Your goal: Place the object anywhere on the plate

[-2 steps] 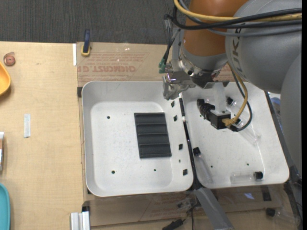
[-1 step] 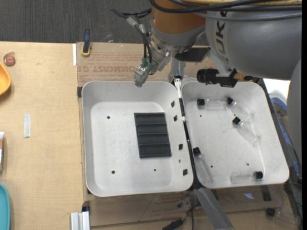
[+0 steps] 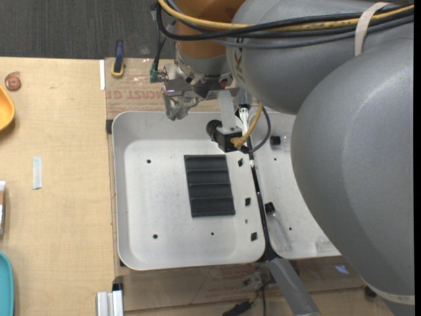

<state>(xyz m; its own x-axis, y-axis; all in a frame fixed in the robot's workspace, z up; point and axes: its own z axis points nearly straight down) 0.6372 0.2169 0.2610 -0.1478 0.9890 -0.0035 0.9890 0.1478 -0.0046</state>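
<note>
Although the grey two-finger gripper (image 3: 176, 104) sits at the far rim of the left shallow white plastic bin (image 3: 131, 196), nothing can be seen held in it. Its tip is too small and cluttered here to tell whether it is spread or closed. The only loose thing in that bin is a black rectangular ribbed slab (image 3: 210, 185), lying flat near the bin's middle, well apart from the gripper. I take it as the task's object, though I cannot rule out that it is the plate. No other plate can be made out in either bin.

By that reading the task looks barely begun, with the pick and the placing both left to do.

The slab is matt and dark, crossed by raised bars that divide it into bands, and it looks rigid. The bin is smooth and faintly glossy, with rounded corners and small dark holes in its floor. Black and yellow cables (image 3: 247, 133) loop down from the wrist over the bin's right edge. Pale wood-grain tabletop (image 3: 59, 176) shows to the left.
</note>
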